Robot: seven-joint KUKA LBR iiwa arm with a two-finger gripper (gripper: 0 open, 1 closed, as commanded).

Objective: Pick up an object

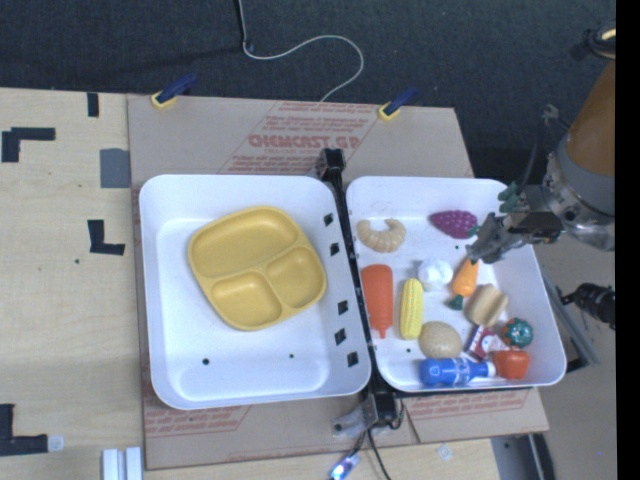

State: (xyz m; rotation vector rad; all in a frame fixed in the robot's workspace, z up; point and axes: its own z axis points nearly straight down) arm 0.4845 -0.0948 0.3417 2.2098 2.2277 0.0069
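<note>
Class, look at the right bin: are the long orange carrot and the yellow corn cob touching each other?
Apart. The camera view shows a strip of white bin floor running between the carrot and the corn cob, which lie side by side.

The arm comes in from the right, its orange band high at the right edge and the grey wrist below it. The gripper (487,246) points left and slightly toward the near side, held low. Its dark fingers (481,249) are too blurred to read.
</note>
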